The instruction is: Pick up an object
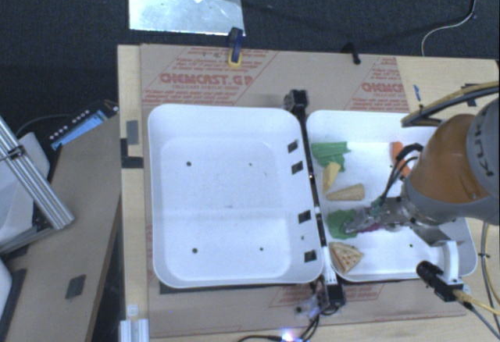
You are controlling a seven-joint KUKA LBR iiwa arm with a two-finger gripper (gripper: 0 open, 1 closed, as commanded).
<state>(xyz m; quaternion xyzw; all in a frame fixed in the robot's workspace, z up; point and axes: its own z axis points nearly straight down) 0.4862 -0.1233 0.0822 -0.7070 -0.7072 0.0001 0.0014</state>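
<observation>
Item: dark green leaf-shaped piece (337, 222), lying flat in the right bin (367, 123), close against the divider between the two bins. It is the likeliest target, since the end effector (361, 223) sits directly at its right edge, low over the bin floor.

End effector: dark and blurred at this size; whether it is released or clenched cannot be told, and nothing can be seen lifted in it.

Risks: the green piece is thin and flat, so the tips may skid over it or push it toward the divider rather than get under it. The divider wall so close on that side leaves little room, and a scrape against it is possible.

Neighbours, outward from the green piece: a tan wedge (345, 193) just above it; a yellow piece (333, 173) and a lighter green object (329, 151) farther up along the divider; a tan triangular slice (346, 256) below, near the bin's lower corner; a small orange item (398, 149) well apart, by the arm. The tan wedge and the slice flank the target closely and could be nudged.

Left bin (226, 122): beyond the divider, on the counter (203, 79).
</observation>
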